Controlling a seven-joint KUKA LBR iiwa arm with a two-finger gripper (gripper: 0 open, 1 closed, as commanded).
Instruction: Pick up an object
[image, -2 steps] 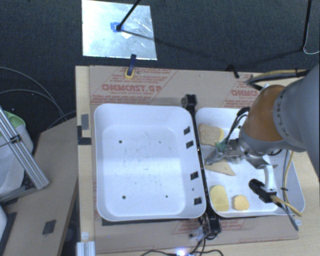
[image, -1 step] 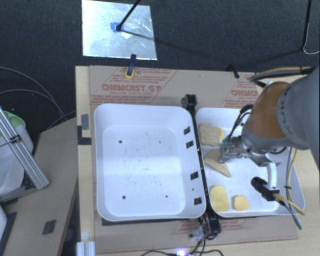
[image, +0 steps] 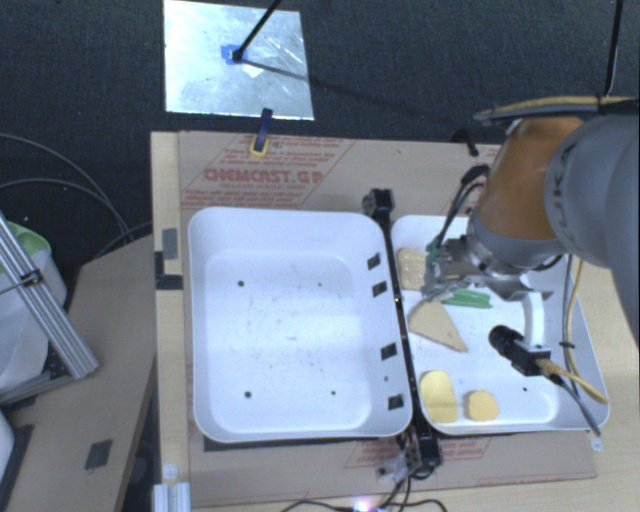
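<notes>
Gripper (image: 448, 272) is down in the right bin (image: 560, 405), just above the wedge (image: 440, 325); whether it grips anything, I cannot tell. Nothing visibly lifted; pick looks unfinished.

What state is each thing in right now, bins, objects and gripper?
left bin: level on the bench, no objects seen in it.
right bin: holds the objects, arm over its upper part.
tan wedge: lying flat, free.
yellow piece: lying flat near the front wall.
smaller yellow piece: lying beside it, apart.
pale block: lying by the divider.
green piece: partly under the wrist.
gripper: low in the right bin, grip unclear.
</notes>
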